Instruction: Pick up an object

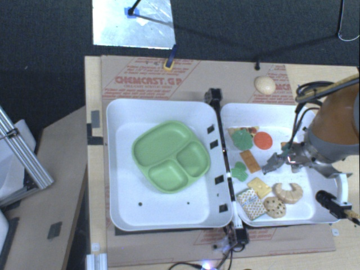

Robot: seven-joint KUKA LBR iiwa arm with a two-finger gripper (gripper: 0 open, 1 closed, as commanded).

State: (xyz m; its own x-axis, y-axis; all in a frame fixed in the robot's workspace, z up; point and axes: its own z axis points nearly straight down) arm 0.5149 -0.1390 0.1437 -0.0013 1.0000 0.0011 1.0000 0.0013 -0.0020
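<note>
The gripper hangs low over the right bin, its fingers slightly apart and holding nothing. The toy foods, such as the croissant just near of it, lie unpicked, so the pick is not yet done.

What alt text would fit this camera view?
The arm's gripper hangs over the right bin among toy foods: a red tomato, a croissant, a cookie and crackers. The left bin holds a green divided plate.
</note>
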